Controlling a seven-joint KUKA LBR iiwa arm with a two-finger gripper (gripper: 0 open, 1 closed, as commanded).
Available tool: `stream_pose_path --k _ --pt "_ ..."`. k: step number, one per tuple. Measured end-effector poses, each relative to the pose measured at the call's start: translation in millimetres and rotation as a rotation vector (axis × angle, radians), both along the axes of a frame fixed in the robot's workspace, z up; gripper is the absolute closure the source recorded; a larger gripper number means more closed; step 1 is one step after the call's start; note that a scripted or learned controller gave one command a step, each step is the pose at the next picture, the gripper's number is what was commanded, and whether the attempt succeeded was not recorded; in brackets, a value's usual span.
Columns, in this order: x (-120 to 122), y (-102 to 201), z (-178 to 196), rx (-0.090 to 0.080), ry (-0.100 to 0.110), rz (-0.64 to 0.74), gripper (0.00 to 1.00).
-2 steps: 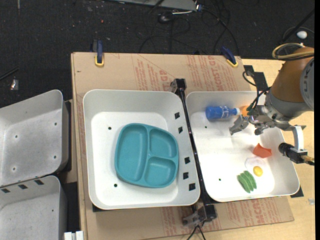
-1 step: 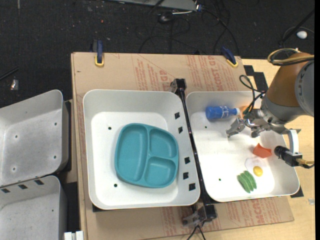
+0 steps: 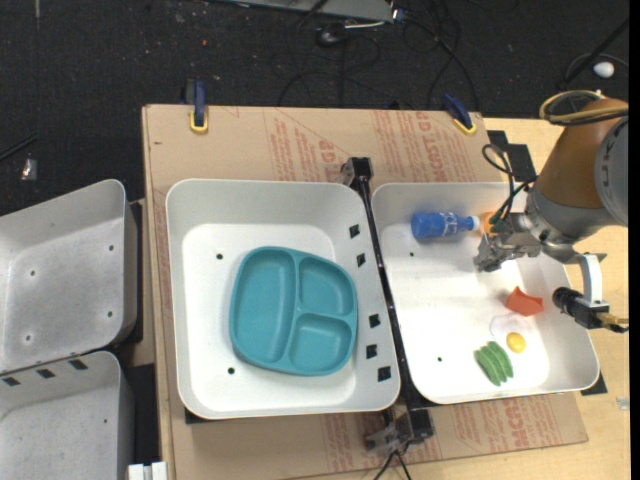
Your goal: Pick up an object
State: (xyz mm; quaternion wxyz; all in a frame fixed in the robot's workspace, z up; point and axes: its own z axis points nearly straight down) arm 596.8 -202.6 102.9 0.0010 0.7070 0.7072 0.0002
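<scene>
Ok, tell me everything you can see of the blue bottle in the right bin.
The blue bottle lies on its side near the back of the right bin, its paler, narrower neck end pointing right toward the gripper. It looks like plastic with a slight sheen. It rests on the bin's white floor, apart from the other items.

Robotics lab: clamped bench board [image 3: 300,133], loose cables [image 3: 440,63].

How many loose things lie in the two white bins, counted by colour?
Blue: 2, a plate and a bottle
Orange-red: 1, a block
Green: 1, a pea pod
White and yellow: 1, a fried egg
Total: 5
</scene>
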Motion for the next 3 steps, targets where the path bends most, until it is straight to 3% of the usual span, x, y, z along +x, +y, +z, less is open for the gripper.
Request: stream_pose_path --k 3 --pt "-15 5 150 -0.001 -0.004 0.001 1.00"
